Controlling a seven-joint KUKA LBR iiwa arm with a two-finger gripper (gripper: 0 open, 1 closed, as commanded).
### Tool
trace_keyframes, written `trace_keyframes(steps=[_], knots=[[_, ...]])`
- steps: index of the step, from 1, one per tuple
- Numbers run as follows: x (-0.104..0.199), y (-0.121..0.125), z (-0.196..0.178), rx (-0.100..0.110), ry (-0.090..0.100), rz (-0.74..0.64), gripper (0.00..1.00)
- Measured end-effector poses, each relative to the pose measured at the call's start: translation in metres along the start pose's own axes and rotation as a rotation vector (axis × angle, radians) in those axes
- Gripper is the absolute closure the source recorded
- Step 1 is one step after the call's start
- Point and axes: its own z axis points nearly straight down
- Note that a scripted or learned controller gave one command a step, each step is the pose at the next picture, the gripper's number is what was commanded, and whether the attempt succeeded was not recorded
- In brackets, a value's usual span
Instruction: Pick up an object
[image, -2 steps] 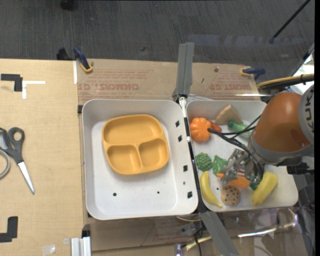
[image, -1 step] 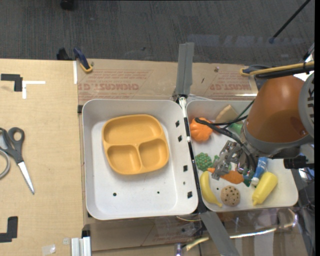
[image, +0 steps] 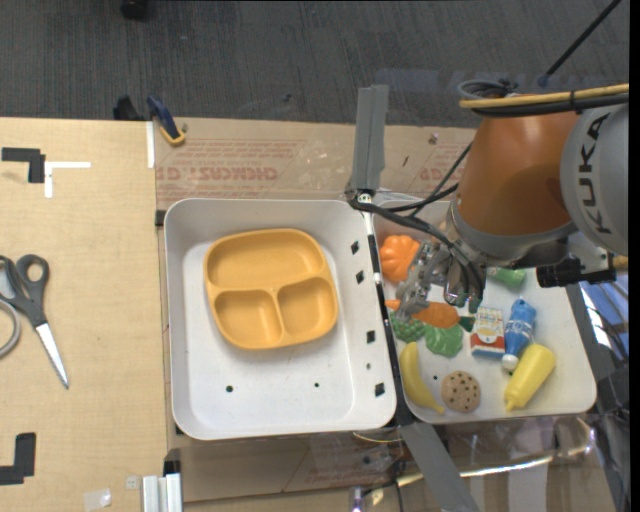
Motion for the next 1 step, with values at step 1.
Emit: trace_keyframes(steps=[1], knots=[[-0.0010, 0.0002, -0.0087, 0.001, -0.002, -0.002, 1.00]])
